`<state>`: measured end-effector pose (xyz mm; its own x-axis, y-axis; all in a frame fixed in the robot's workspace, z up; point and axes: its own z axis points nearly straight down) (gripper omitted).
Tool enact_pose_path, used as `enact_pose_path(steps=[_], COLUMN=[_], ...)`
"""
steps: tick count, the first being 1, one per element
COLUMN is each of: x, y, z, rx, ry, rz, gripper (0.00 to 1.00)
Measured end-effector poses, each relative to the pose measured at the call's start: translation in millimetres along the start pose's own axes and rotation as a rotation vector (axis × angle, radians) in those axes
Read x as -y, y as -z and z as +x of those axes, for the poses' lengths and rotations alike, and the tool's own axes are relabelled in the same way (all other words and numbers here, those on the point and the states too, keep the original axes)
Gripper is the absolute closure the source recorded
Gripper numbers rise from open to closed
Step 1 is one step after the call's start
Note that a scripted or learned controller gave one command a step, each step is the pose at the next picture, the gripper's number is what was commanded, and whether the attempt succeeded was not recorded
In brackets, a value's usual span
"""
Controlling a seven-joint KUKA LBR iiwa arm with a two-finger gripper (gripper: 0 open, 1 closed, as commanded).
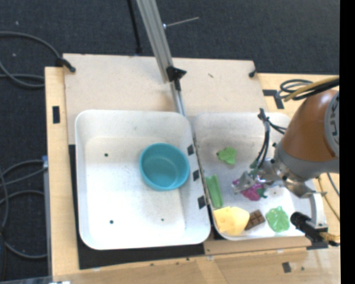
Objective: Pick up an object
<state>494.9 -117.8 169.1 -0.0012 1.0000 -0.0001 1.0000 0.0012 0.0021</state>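
The gripper (250, 184) sits low over a small purple plastic toy (252, 189); I cannot tell its state. The toy looks light and hard, best pinched across its middle.

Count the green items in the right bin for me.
3: a small green piece toward the bin's far side, a long green strip along the left wall, and a green lump by the near edge. The arm may hide more.

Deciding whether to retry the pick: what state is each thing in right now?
Gripper: low in the right bin, at the purple object.
Purple object: under the gripper.
Blue bowl: upright, in the left bin.
Yellow object: lying by the right bin's front wall.
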Motion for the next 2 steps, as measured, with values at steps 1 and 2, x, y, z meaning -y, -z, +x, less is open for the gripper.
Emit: enact_pose_path(steps=[1, 2], x=[1.1, 1.6], y=[43.8, 92.7], z=[-3.0, 5.1], rx=[0.001, 0.001], ry=[0.003, 0.004], rz=[-0.005, -0.006], gripper=[1.0, 1.0])
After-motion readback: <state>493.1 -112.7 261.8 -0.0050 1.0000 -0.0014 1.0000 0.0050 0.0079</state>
